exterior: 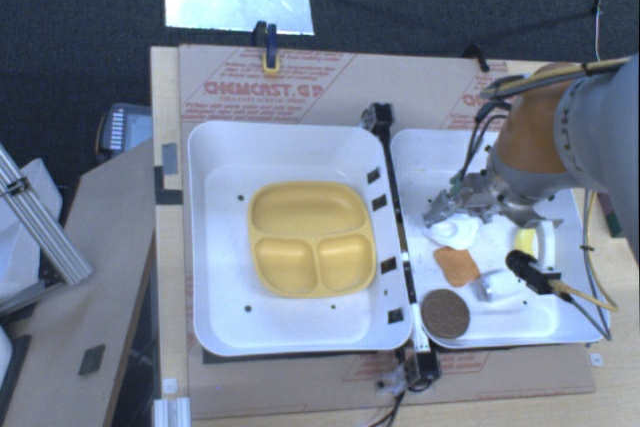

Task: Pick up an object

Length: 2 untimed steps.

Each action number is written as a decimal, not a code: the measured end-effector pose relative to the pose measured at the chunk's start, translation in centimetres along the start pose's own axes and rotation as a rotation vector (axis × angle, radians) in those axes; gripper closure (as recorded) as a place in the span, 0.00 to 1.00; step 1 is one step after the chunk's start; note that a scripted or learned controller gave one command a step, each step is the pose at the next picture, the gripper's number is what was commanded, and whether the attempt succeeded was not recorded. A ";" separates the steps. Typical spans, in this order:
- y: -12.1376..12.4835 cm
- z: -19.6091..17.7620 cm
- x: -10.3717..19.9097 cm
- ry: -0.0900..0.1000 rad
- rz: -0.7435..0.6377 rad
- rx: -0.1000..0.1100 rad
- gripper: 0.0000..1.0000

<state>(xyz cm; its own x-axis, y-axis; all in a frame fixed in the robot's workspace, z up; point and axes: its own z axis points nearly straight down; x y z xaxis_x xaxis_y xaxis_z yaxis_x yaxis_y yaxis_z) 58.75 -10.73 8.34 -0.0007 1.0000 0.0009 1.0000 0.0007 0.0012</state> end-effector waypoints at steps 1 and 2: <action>0.5 -1.8 -0.1 -0.002 0.000 -0.015 1.00; 1.2 -6.4 -0.7 -0.002 -0.003 -0.004 1.00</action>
